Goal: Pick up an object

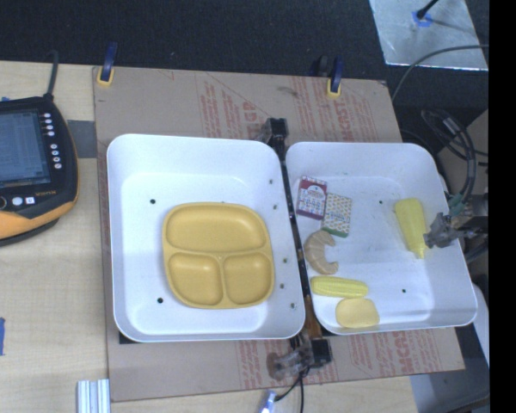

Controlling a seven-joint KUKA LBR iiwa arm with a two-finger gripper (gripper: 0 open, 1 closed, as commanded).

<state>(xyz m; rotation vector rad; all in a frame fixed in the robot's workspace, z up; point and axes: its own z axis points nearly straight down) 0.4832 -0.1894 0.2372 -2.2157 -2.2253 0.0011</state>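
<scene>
Brown cardboard covers the middle of the pale wooden bench, pinned at its far edge by two clamps, with dark floor beyond. Two white bins sit on it side by side, their inner rims touching along a dark seam.

The left bin holds a yellow divided plate lying flat near the centre, with bare white floor all round it, widest along the far and left walls.

The right bin holds every loose piece. A red-and-white card pack lies near the inner wall, with a paler patterned pack just beside it and overlapping its corner. Below them a tan crescent-shaped piece lies close to the inner rim. Nearer the front wall, a long yellow piece lies crosswise, and a rounded yellow piece sits just beside it against the front edge. A yellow block lies apart from these, near the right wall. The bin's middle and far-right corner are bare, leaving open floor between the left cluster and the block.

The gripper shows as a small grey shape at the right bin's right rim, just beside the yellow block; whether it touches the block cannot be told, nor whether the claw is spread or pressed together, and nothing is seen held in it. Dark cables loop beyond that rim.

A handheld control pendant rests on the bench at far left, well apart from the bins.
</scene>
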